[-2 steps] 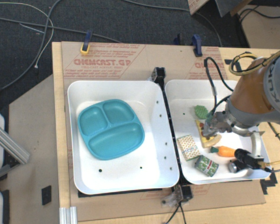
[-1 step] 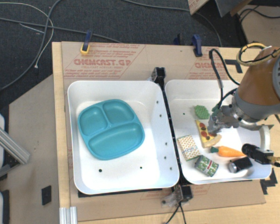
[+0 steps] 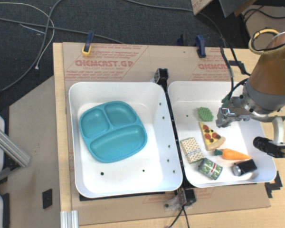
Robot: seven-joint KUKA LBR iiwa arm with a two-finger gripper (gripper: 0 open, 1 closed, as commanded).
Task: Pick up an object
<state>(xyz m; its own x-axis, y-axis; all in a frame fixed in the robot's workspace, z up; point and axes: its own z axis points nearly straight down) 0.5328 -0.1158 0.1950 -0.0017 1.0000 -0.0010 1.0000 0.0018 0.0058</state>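
Cardboard-topped bench [image 3: 133,56] on dark carpet, two white bins side by side. Nothing lifted yet; whole pick judged outstanding. Gripper [image 3: 224,118] low in right bin [image 3: 261,146] near its 12 o'clock; cannot tell whether clenched or released. Left bin [image 3: 85,175]: one teal divided plate [image 3: 113,131]. Right bin, six candidates: one green piece [image 3: 204,113], one pizza slice [image 3: 210,136], one carrot [image 3: 233,153], one patterned packet [image 3: 192,150], one green can [image 3: 209,168], one dark cylinder [image 3: 243,167] at 5 o'clock.
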